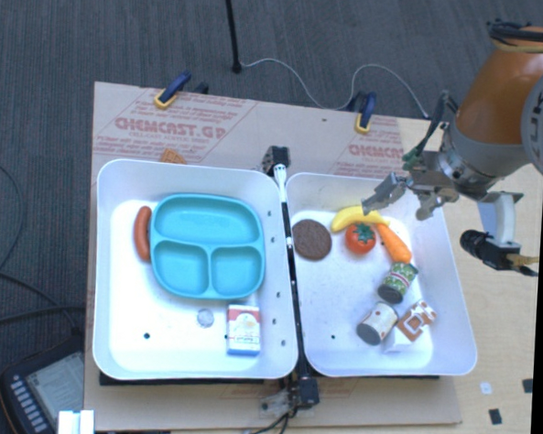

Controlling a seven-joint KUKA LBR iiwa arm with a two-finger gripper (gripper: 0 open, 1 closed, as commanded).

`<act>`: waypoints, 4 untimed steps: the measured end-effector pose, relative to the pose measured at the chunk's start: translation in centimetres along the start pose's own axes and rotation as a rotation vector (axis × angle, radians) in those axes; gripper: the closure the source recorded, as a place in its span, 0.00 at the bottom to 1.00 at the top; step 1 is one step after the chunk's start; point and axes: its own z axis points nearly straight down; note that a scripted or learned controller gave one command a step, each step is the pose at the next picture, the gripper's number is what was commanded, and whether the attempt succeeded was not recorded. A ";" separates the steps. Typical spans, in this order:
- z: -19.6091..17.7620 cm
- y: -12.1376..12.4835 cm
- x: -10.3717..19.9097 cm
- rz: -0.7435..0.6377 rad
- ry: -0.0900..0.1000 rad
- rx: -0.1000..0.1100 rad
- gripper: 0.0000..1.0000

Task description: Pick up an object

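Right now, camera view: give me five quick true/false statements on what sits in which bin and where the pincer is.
1. The blue tray lies in the left bin. True.
2. The sausage sits inside a tray compartment. False: it lies on the bin floor, left of the tray.
3. The tomato is in the right bin, between the banana and the carrot. True.
4. The pincer holds the banana. False: it hangs above the right bin's far edge with nothing between its fingers.
5. The brown cookie is in the left bin. False: it lies in the right bin, near the divider.
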 end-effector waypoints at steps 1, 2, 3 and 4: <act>13.4 -6.6 -0.7 0.001 0.001 0.004 0.00; 16.6 -10.3 2.3 0.003 -0.004 -0.011 0.00; 15.6 -10.2 2.3 0.004 -0.004 -0.012 1.00; 15.6 -10.2 2.3 0.004 -0.004 -0.011 0.00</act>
